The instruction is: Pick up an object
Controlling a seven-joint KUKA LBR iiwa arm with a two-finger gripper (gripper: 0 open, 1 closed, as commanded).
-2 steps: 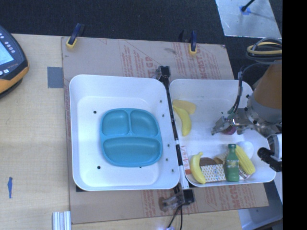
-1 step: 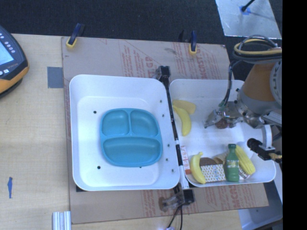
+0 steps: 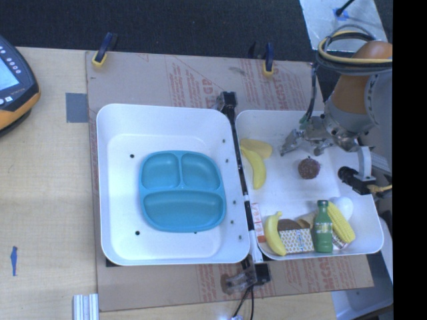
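The robot's hand (image 3: 308, 143) hovered over the far part of the right bin (image 3: 283, 120), its metal fingers (image 3: 291, 143) splayed wide apart and gripping nothing. Just on the near side of the hand, a round, dark brown object (image 3: 308, 169) with a rough, speckled surface lay alone on the bin's white floor, apart from the fingers. Toward the bin's left wall lay a curved yellow banana (image 3: 256, 162), beside the dark object but well clear of it. Along the bin's near edge sat a cluster of items: a smaller banana (image 3: 274, 233), a flat packet with a pink and white pattern (image 3: 299, 241) whose print was too small to read, a green bottle (image 3: 323, 227) with a label likewise unreadable, an ear of yellow corn (image 3: 341, 222) and a small white rounded item (image 3: 342, 204) beside it. The grey arm (image 3: 365, 105) with its orange band (image 3: 370, 51) reached in over the bin's far right corner. The left bin (image 3: 120, 132) held a blue divided plate (image 3: 181, 191) near its middle. Both bins rested on a cardboard sheet (image 3: 193, 79) printed with faint red lettering that could not be made out, held by clamps (image 3: 103, 49) at the far edge of the desk (image 3: 40, 192). An orange and grey control pendant (image 3: 13, 82) lay at the desk's far left corner.
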